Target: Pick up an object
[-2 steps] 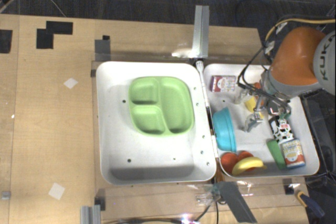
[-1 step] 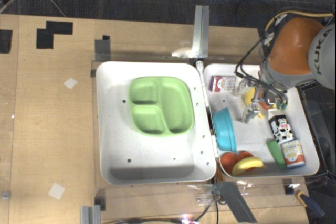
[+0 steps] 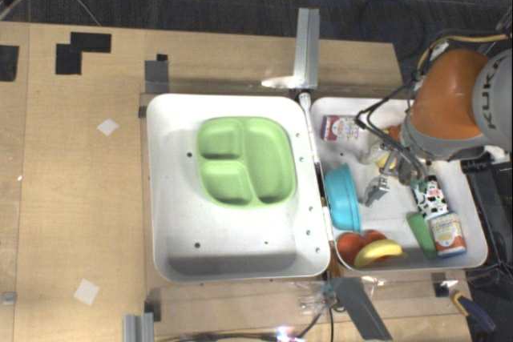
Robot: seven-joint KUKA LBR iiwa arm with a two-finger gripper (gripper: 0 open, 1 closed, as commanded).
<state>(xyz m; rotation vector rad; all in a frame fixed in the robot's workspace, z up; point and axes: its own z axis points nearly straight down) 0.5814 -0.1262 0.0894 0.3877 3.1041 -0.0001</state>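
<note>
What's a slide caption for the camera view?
KUKA arm's gripper hovers over the cluttered right bin; green divided tray sits in the left bin.

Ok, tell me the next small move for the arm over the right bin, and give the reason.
Probably lower the gripper straight down and a touch left toward the blue bowl. It hangs above bare floor of the right bin with nothing visible between its fingers, and the bowl is the closest object; the banana and cartons lie farther off.
</note>
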